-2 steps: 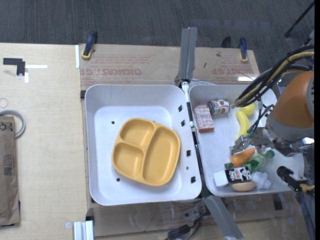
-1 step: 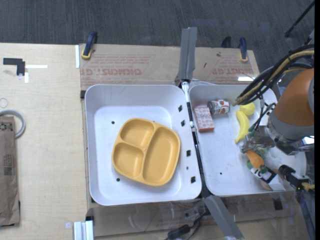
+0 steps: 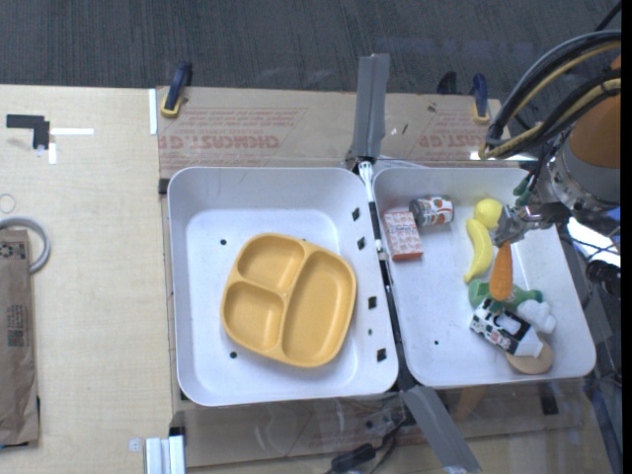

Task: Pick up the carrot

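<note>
- In the right bin we see the carrot, orange, lying roughly lengthwise, narrow end up toward the tool.
- Carrot's lower end sits on a green leafy piece; just left of it a banana runs alongside, close or touching, can't tell which.
- The tool is at the carrot's upper tip, right at it. We can't tell its state: the end is small, dark and blurred against the bin floor, and we can't confirm anything is caught in it.
- Arm comes in from the right, orange band at the frame edge, yellow-and-black cables looping over the top right corner of the bin.
- Same bin: a lemon above the banana, a small can on its side to the left of that, a red-and-white carton near the bin's left wall.
- Below the carrot: a black-and-white box, a white figure beside it, a tan round disc at the bottom edge.
- Left bin holds a yellow divided plate with three compartments, sitting about centre, slightly turned.
- Both bins sit on brown cardboard on the desk; a blue clamp pins its top left corner.
- Brown paper bag at the desk's far left edge.
</note>
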You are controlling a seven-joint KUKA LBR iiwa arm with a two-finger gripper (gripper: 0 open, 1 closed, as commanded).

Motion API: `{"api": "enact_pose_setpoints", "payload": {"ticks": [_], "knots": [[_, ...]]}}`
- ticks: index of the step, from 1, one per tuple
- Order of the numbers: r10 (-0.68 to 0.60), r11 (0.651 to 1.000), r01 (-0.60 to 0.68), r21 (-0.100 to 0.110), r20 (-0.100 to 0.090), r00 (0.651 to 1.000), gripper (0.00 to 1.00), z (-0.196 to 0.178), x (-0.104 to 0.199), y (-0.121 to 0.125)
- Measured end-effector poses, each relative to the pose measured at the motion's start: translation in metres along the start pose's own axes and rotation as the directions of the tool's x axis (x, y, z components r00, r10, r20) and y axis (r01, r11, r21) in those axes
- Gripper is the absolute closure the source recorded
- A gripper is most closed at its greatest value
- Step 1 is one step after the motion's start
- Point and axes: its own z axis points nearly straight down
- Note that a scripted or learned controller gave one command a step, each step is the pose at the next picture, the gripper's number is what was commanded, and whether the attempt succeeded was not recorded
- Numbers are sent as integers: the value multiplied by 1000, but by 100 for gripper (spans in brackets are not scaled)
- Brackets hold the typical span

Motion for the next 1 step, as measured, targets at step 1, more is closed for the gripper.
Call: {"api": "enact_pose_setpoints", "payload": {"ticks": [1], "knots": [[-15,1000,15,0,1,1000,100,-110,-16,5]]}}
